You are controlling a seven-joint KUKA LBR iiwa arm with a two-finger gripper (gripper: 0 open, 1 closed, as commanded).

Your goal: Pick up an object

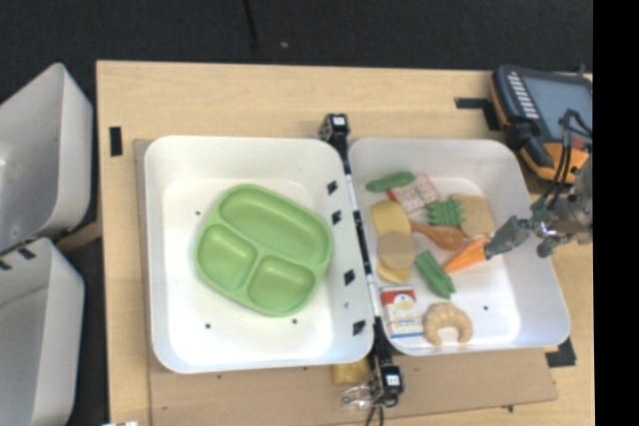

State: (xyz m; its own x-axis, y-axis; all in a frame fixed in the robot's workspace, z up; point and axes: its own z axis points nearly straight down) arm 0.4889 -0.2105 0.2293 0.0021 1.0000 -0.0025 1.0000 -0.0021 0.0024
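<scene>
Camera view, looking down at a slant: a wooden bench (250, 100) carries two shallow white bins side by side. The left bin (170, 314) holds a green divided plate (263, 249) with three compartments, lying flat near the bin's middle.

The right bin (534, 304) holds a cluster of toy food items, mostly toward its left half. Noted from the far edge to the near edge: a green pea pod (389, 182); a small pink-and-white packet (419, 189) just beside it; a yellow cheese wedge (389, 216); a leafy green piece (445, 213) resting against a tan bread slice (476, 213); a tan round piece (395, 250) overlapping the yellow one; a dark green vegetable (433, 272); an orange carrot (465, 256) lying at a slant; a red-and-white carton (400, 310) near the bin's left wall; and a croissant (447, 323) just beside the carton.

The gripper (507, 237) enters from the right edge, low over the right bin's right side. Its tip sits at or touching the right end of the carrot. Whether the fingers are apart or closed cannot be told at this resolution, and no object is seen lifted between them; the carrot appears to lie on the bin floor.

A black and orange handheld device (529, 115) rests on the bench's far right corner, beyond the right bin.
</scene>
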